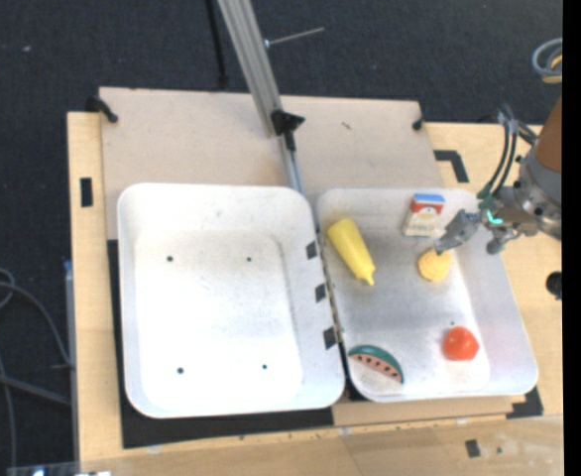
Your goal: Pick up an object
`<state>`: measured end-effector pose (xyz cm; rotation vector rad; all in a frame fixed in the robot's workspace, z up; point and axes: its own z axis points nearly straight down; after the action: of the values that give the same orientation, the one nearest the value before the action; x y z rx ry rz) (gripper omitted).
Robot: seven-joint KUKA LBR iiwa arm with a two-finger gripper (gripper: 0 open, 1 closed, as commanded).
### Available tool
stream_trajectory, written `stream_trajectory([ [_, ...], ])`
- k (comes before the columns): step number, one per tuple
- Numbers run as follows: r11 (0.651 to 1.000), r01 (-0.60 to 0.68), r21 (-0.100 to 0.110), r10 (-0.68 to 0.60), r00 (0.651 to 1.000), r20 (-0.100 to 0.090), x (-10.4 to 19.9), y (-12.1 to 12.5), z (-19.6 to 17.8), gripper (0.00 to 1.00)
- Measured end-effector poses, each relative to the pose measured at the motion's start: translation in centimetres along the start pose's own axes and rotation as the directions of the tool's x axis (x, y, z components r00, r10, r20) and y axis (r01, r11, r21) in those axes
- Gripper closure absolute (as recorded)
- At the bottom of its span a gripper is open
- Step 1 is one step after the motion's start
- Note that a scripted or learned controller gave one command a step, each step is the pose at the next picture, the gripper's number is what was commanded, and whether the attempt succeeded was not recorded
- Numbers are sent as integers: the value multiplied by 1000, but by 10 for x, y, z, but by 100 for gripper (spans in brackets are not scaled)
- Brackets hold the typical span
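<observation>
**Reaching in over the right bin**

My arm comes in from the right edge of the frame, a little above mid-height, with the orange band just showing at the border and the grey wrist below it. My claw (466,234) stretches leftward and slightly down over the right bin (514,365), its tip just above the small yellow lemon-like piece (433,266). I cannot tell whether the fingers are spread or closed; they blur into one grey shape. Nothing is visibly held between them.

The things I could pick all lie in the right bin. A small carton with a red and blue top (424,214) sits at the upper part, just left of my claw. A yellow bottle (351,249) lies tilted near the bin's left wall. A watermelon slice (377,364) rests at the lower left corner, and a red tomato-like ball (460,344) sits lower right.

The left bin (142,216) lies beside it, touching along the middle.
</observation>
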<state>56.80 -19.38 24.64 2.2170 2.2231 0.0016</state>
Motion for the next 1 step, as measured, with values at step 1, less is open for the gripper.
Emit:
stream_trajectory([
  [1, 1000, -3, 6, 3, 1000, 0, 9, -2, 53, 0],
])
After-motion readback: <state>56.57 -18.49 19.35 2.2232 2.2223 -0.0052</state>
